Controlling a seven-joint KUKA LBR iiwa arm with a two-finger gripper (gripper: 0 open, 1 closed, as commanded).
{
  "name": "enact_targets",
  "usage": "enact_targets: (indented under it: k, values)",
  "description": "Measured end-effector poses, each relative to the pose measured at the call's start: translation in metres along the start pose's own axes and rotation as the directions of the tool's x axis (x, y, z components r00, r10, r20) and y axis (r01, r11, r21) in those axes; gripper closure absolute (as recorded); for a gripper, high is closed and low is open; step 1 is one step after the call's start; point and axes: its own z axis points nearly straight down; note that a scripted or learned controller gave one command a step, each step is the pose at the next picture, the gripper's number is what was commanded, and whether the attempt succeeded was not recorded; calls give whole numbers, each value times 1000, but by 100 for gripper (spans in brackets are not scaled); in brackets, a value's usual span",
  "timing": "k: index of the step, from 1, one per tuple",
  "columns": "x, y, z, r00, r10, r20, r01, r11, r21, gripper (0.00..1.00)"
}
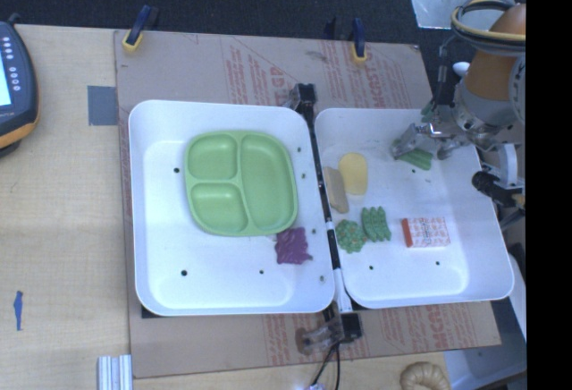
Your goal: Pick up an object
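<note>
My gripper (418, 143) hangs low over the far right part of the right bin (474, 281), at the end of the arm with the orange band (493, 66). A small dark green piece (418, 160) lies right at the gripper's tip, touching or just under it. A pale yellow block (354, 173) and a tan strip (337, 190) lie to the left of it. Two knobbly green pieces (362, 230) and a red-and-white packet (424, 232) sit nearer the front.
The left bin (161, 281) bears a light green divided plate (241, 182) and a purple lump (292, 246) at its front right. Clamps (306, 96) join the bins at the middle seam. A handheld controller (13, 80) lies at the far left.
</note>
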Motion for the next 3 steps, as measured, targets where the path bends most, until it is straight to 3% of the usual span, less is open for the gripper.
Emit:
enact_targets:
  k: [3]
  values:
    - [0,0,0,1000,0,0,0,1000,0,0]
